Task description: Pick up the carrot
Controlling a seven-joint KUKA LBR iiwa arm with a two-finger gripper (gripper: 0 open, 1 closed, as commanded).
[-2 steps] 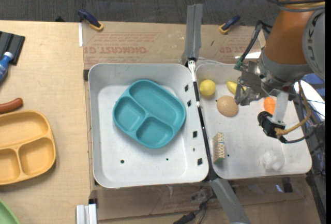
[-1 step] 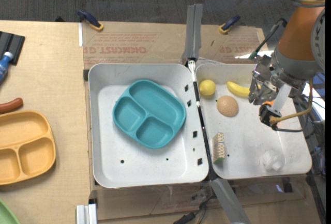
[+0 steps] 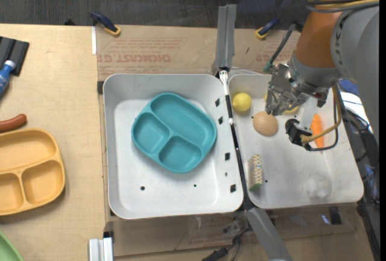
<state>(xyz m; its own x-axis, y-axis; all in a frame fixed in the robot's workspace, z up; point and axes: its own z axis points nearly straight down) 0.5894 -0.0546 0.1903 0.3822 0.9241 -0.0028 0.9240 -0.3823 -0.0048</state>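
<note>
The carrot is a small orange piece lying in the right bin, near its right wall, partly crossed by a black and orange cable. My gripper hangs over the upper middle of that bin, left of the carrot and just above a tan, egg-shaped object. Nothing shows as held in the gripper. The arm's orange band and grey body cover the bin's upper right corner.
A yellow ball lies at the right bin's upper left, and a small speckled packet by its left wall. The left bin holds a teal divided plate. A yellow tray sits on the bench at far left.
</note>
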